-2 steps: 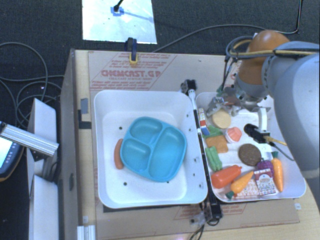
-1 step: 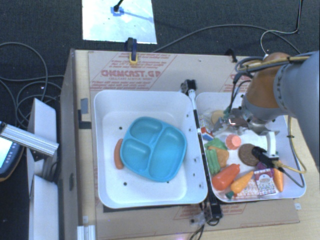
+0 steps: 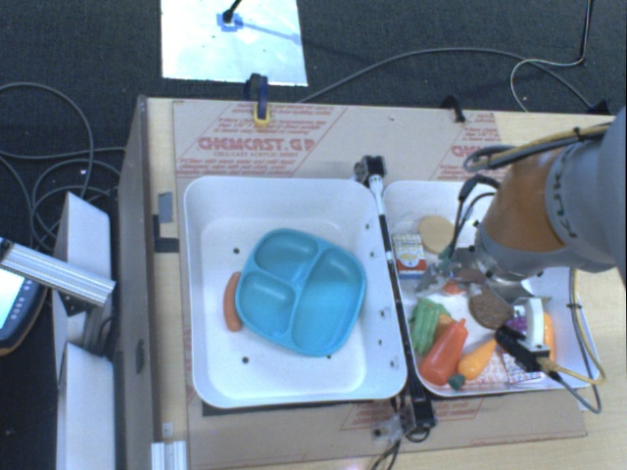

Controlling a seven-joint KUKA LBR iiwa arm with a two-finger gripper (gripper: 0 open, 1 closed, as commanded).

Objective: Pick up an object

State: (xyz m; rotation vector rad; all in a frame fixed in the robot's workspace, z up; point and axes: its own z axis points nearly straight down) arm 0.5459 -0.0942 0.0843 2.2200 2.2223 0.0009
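Observation:
The right bin point(image 3: 578, 292) holds several toy foods. Among them are a red bottle point(image 3: 443, 352), a green vegetable point(image 3: 425, 321), an orange carrot point(image 3: 477, 358), a brown round patty point(image 3: 488, 309), a tan round bun point(image 3: 436, 231) and a small printed carton point(image 3: 409, 253). The grey arm with its orange band point(image 3: 524, 209) reaches in from the right over this bin. My gripper point(image 3: 446, 270) hangs low between the bun and the green vegetable, close above the bin floor. The wrist hides what lies directly beneath it.
In the left bin point(image 3: 211, 360) a blue divided plate point(image 3: 299, 290) lies with a red-orange sausage point(image 3: 232, 302) beside its left edge. A black-edged divider point(image 3: 390, 272) separates the bins. Cables trail over the dark floor behind and left of the bench.

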